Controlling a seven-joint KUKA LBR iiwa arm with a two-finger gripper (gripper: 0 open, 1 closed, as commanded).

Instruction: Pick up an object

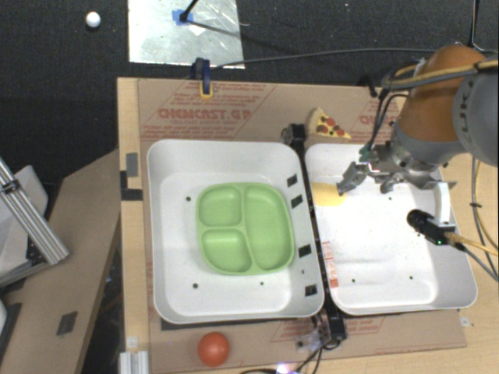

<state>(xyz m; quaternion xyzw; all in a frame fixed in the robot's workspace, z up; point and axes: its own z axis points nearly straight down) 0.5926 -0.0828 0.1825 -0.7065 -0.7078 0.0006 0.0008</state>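
The gripper [348,181] hovers just above the yellow block [327,195]; whether it is clenched I cannot tell. Lying near the right bin's wall [309,179], the block may slip aside.

A pale green tray [243,228] in a white bin [168,162], yellow block [327,195], orange-red ball [213,348].

Light: bright, even, from overhead.
Glare: foil sheet [185,20] and white bins [234,158] shone.
Shadows: soft, faint.
Focus: slightly soft throughout.
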